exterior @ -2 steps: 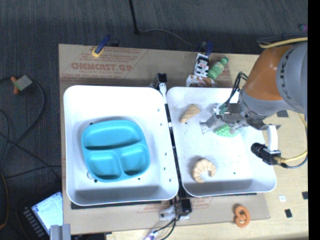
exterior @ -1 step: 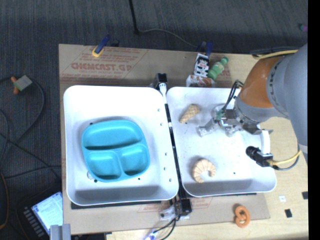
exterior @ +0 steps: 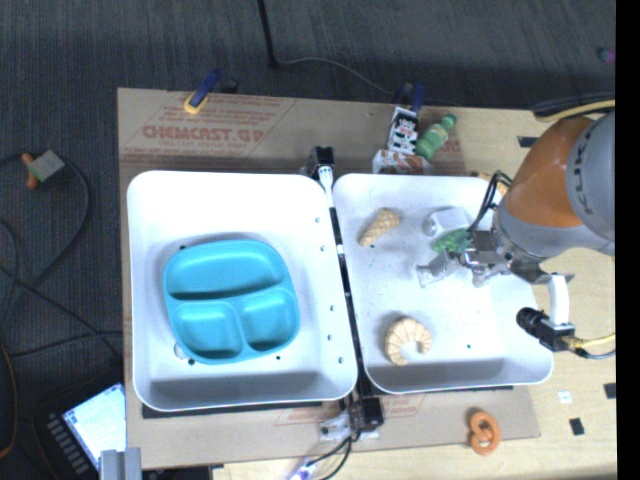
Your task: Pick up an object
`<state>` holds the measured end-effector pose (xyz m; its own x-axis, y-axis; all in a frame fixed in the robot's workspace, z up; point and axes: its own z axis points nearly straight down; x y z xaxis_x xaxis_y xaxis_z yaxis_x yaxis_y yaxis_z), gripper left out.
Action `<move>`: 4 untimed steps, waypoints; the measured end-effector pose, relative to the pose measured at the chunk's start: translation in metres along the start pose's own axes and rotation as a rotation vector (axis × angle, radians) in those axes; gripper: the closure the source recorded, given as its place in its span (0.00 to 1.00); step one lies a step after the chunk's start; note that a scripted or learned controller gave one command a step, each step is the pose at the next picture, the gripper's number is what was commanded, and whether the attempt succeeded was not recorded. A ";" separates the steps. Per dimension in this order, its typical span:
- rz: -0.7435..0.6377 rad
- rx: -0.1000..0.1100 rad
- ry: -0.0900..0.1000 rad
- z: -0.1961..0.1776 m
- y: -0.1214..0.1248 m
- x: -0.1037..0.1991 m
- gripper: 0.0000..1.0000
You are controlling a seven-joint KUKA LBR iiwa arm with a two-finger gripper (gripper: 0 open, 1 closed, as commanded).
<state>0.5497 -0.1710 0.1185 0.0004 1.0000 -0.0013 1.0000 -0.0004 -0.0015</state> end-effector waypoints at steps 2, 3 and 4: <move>-0.002 -0.011 -0.005 0.020 0.072 0.066 1.00; 0.000 -0.001 0.001 -0.066 -0.016 0.088 1.00; -0.001 -0.002 -0.001 -0.066 0.091 0.096 1.00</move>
<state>0.6407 -0.0749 0.1843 -0.0010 1.0000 -0.0019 1.0000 0.0010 0.0003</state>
